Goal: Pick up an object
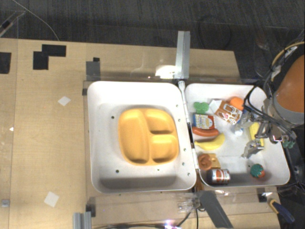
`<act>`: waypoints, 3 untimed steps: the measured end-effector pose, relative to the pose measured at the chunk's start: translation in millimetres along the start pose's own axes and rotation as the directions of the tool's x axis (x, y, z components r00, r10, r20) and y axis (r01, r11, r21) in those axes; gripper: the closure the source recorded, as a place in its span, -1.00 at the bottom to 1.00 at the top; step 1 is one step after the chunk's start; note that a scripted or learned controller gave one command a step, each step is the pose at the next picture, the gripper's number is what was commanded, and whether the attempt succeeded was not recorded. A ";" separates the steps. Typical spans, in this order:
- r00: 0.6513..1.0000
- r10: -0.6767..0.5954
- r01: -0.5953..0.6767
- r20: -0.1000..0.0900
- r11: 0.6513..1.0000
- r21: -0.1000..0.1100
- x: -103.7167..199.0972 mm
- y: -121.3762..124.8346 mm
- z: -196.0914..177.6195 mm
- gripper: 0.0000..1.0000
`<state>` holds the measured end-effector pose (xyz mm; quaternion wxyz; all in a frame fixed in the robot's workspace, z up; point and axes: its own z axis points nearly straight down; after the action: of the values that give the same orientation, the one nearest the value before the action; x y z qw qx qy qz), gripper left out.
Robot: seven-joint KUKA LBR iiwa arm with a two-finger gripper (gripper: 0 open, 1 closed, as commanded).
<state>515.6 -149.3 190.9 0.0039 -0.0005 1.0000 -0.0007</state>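
Observation:
My gripper hangs over the right side of the right bin, below the orange band of the arm. Its fingers stand spread apart and open, with one metal fingertip low over the bin floor and nothing between them. A yellow item lies partly under the gripper. A green and red ball sits just in front of it. Further left lie a banana, a red sausage, a red and white packet and a soda can.
The left bin holds a yellow divided plate. At the back of the right bin are a green item, an orange and white carton and an orange. A brown snack lies near the can.

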 end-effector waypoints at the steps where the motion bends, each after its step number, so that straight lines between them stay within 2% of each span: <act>1: 1.000 -0.003 0.003 0.011 1.000 0.004 -29.4 -24.3 100.4 -1.00; 2: 0.990 0.139 -0.139 0.004 0.990 0.000 -80.8 -47.5 90.3 -1.00; 3: 0.904 0.427 -0.427 0.005 0.904 -0.001 -45.8 -48.0 102.4 -1.00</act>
<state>562.3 -197.4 88.9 0.0067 0.2182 0.9759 0.0002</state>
